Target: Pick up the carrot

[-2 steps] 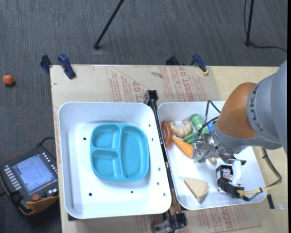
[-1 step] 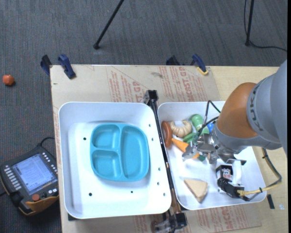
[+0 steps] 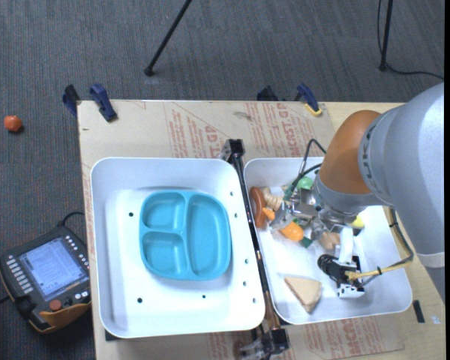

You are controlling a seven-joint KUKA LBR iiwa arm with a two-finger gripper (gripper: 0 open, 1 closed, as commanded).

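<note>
There is one camera, fixed high above the worktop, and it looks down at a slant. It stands far enough that both white bins fit in the frame: the left bin and the right bin. Dark floor shows beyond the far edge and at the left.

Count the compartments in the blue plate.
3. The blue plate lies in the left bin. Two small compartments sit on its left side, one at above the other at; one long compartment runs down its right side.
</note>
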